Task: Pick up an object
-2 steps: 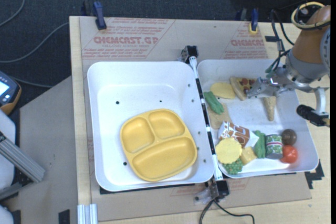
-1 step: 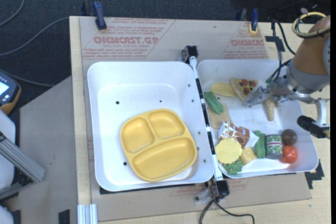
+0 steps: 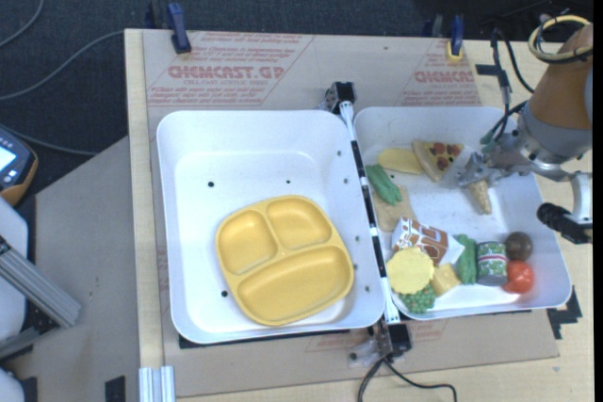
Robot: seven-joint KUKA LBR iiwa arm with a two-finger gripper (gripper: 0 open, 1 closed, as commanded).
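Observation:
The right bin [image 3: 435,207] holds several toy foods. My gripper [image 3: 478,172] is low in its back right part, reaching in from the right, directly above and touching or nearly touching a small tan piece [image 3: 483,198]. A pizza slice [image 3: 439,155] lies just to its left, with a yellow piece [image 3: 400,162] and a green pickle [image 3: 383,184] beyond. Along the front lie a yellow disc [image 3: 411,270], broccoli [image 3: 421,298], a green can [image 3: 491,262], a red tomato [image 3: 519,277] and a dark plum [image 3: 518,246].
The left bin [image 3: 245,155] holds a yellow divided plate [image 3: 283,259]. A brown-and-white packet [image 3: 424,238] lies by the wall between the bins. The arm's wrist and cables [image 3: 556,118] hang over the right bin's back right corner.

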